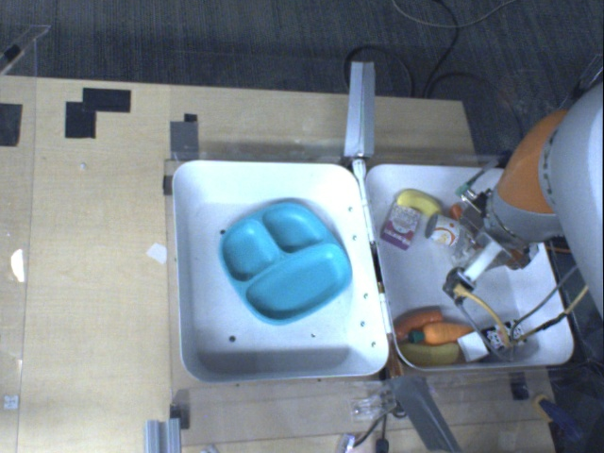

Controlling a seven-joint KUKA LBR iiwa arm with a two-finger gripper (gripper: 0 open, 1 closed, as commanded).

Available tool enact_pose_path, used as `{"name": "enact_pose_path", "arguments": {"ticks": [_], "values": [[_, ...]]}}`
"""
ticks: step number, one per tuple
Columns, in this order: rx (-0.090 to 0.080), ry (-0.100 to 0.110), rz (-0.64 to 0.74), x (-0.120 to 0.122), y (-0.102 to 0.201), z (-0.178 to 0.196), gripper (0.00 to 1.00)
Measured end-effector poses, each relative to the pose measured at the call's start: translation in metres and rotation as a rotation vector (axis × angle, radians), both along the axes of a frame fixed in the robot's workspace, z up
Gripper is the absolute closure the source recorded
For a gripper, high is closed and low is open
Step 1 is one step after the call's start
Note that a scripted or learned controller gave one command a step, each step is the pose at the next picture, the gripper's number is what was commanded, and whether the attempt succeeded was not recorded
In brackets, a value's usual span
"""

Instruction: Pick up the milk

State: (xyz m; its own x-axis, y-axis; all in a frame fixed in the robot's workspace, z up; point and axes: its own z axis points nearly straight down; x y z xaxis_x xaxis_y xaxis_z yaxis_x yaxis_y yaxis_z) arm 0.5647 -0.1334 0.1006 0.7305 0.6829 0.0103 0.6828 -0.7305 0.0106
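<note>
The worktop (94, 253) was of pale wood, with a few black patches (94, 109) near its far left corner. Two shallow white bins stood on it side by side, touching along a metal rail (360, 111). The left bin (189, 281) was the wider one. The right bin (415, 262) lay close to the worktop's right edge.

Two white bins (189, 253) (557, 347) are counted on the bench (94, 253). One blue divided plate (286, 260) is seen in the left bin. In the right bin, one carrot (444, 332), one banana (429, 354) and one yellow-topped packet (408, 217) are counted.
</note>
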Motion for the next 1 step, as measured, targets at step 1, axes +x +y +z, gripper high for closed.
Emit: {"name": "enact_pose_path", "arguments": {"ticks": [1], "values": [[-0.004,-0.003,0.133,-0.0726,-0.0058,-0.0100,1.00]]}}
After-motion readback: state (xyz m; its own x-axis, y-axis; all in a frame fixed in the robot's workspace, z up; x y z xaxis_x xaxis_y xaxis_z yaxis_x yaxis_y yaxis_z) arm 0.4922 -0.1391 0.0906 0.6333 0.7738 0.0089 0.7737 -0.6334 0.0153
